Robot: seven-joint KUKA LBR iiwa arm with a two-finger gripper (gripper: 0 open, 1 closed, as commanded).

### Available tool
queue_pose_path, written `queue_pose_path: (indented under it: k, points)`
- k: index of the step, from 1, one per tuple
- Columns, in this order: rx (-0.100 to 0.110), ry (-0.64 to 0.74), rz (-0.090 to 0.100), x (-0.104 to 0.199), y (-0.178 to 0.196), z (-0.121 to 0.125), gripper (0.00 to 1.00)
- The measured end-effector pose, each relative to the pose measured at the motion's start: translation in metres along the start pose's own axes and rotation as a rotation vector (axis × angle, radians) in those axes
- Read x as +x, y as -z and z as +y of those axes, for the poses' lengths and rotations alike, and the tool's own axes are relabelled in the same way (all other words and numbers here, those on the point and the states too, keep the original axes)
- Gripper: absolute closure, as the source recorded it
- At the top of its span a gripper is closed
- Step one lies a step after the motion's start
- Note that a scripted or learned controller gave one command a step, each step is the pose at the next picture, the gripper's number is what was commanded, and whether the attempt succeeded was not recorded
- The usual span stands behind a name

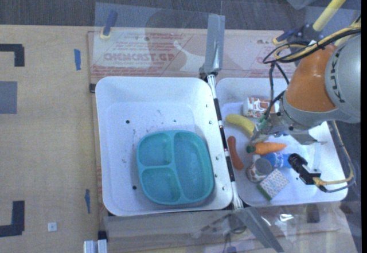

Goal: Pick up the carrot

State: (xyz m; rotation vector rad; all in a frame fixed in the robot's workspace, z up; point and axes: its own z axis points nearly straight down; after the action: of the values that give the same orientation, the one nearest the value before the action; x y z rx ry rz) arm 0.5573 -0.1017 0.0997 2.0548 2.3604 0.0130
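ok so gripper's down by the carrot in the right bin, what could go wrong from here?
1. The carrot lies in a crowd: a banana just above it, and a blue bottle and a can just below. The gripper could nudge or grab one of those instead.
2. The carrot is thin and tapered, so it may slip out as the arm lifts.
3. The wrist hides the contact point from this camera, so a miss would be hard to spot.
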Motion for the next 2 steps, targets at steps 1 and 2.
queue_pose_path:
  k: [1,2]
  points:
    - [0.013,-0.248,0.001,0.0592,0.0846,0.0866,1.0]
    - [0.014,-0.248,0.001,0.0593,0.0845,0.0865,0.0]
